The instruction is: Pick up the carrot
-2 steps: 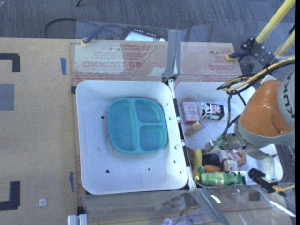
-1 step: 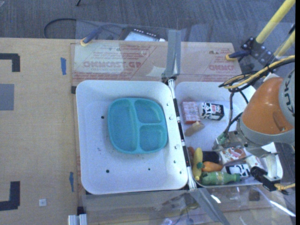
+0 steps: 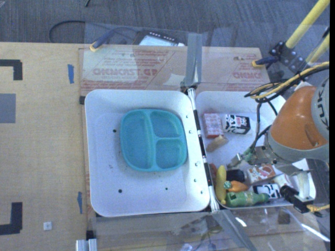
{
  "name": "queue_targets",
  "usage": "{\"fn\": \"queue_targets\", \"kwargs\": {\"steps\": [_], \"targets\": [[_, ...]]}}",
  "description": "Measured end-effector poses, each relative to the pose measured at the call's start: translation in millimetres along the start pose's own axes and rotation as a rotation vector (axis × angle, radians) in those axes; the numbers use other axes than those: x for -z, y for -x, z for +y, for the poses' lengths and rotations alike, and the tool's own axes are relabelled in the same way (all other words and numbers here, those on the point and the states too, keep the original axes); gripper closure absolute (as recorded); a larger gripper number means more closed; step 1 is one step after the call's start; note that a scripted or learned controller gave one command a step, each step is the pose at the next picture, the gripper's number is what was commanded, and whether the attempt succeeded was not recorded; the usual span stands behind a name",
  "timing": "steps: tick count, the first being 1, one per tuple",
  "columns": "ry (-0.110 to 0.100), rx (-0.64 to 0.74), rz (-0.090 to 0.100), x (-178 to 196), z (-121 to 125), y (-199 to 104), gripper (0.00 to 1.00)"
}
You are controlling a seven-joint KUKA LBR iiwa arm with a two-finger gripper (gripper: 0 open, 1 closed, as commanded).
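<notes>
Bench (image 3: 42, 140) of pale board, cut off at left and bottom. Left bin (image 3: 99, 156), white, holding a teal divided plate (image 3: 154, 139) with three compartments. Right bin (image 3: 230, 99), its right half hidden under the grey arm (image 3: 298, 127) with the orange band; far wall and near-left corner alone plain to see. Clear sheets (image 3: 125, 69) behind the bins, red print faint and reversed, perhaps CHEMCAST, not sure. Gripper (image 3: 250, 158) low over the right bin's middle, tangled in wires and clutter; state impossible to tell. Green bottle (image 3: 243, 198) lying along the near wall. Banana (image 3: 221, 184) upright along the left wall. Black-and-white cow-patterned carton (image 3: 236, 123) and pink packet (image 3: 212, 123) near the far wall, labels too small to read. Carrot (image 3: 236, 185), small and orange, in the near-left corner between banana and bottle, just beside both, apart from the gripper
</notes>
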State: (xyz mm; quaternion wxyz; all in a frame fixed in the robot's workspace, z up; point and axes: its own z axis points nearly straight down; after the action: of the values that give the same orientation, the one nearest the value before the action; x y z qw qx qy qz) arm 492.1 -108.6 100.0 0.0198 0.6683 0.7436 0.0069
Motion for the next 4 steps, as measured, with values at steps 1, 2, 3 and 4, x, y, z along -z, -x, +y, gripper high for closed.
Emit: {"fn": "queue_targets", "kwargs": {"steps": [1, 2, 3, 4], "targets": [[-0.02, 0.211, 0.019, -12.6, -6.9, -3.7, 0.0], [-0.033, 0.364, 0.028, 47.5, -10.9, 12.1, 0.0], [-0.025, 0.644, 0.03, -14.0, -5.4, -10.4, 0.0], [-0.021, 0.64, 0.03, -5.6, -2.9, -8.9, 1.0]]}}
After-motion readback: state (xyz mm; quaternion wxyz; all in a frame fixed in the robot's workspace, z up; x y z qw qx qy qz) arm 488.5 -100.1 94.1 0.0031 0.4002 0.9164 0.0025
